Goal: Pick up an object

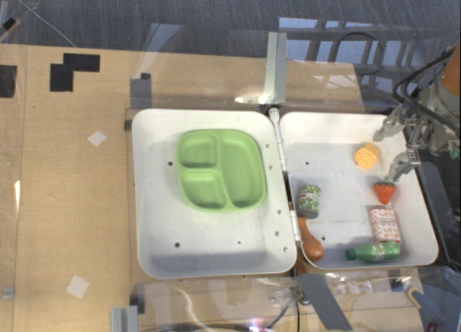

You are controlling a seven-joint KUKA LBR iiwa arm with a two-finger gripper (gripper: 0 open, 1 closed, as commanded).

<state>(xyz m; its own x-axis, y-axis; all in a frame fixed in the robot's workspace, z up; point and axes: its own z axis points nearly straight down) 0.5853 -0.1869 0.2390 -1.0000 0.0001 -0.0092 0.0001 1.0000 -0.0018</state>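
My gripper (386,156) hangs over the right side of the right bin (331,132), open, with nothing between its fingers. One fingertip (395,173) stands just above a red strawberry (385,193). A yellow round object (366,156) lies just left of the gripper. In the same bin, a small green and white can (309,199) sits by the left wall. An orange-brown piece (310,243) lies at the front left. A pink box (384,224) and a green bottle (373,253) lie at the front right.
The left bin (155,201) holds a green divided plate (220,169). A metal divider (282,172) runs between the two bins. Cables and the arm's wrist (439,118) crowd the right bin's far right edge.
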